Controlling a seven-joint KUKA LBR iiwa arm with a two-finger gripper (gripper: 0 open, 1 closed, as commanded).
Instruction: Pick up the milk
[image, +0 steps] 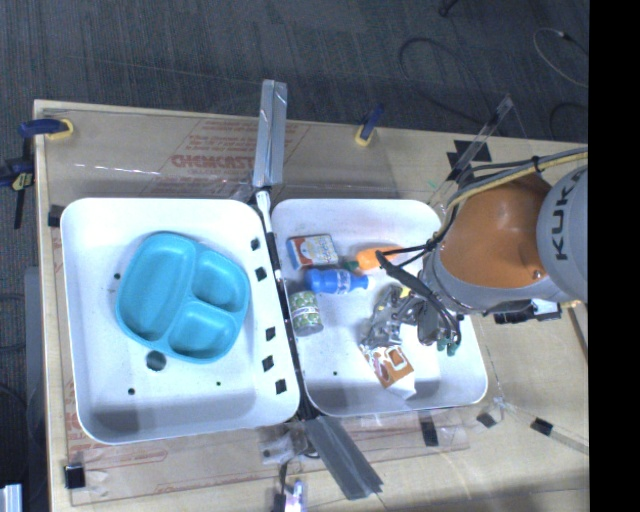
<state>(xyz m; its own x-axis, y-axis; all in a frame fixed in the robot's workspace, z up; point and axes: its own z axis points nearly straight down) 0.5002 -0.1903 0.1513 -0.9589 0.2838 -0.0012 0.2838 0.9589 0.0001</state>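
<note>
Two shallow white bins are set side by side on the bench. In the left bin a blue divided plate is laid flat, slightly toward the far side.

In the right bin several small things are gathered. A small carton with an orange and white label, taken here to be the milk carton, is seen lying flat in the far left part of the bin, close to the wall shared with the other bin. Just near of it a blue bottle is laid on its side, with an orange object just to its right, partly covered by the arm's cables. A small green can is found near the left wall, on the near side of the bottle. A brown and white packet is seen lying toward the near right of the bin.

The gripper is lowered into the right bin from the right, above the packet and well apart from the milk carton. Whether its fingers are spread or closed cannot be told, since they are blurred among cables and metal parts. Nothing is visibly held.
</note>
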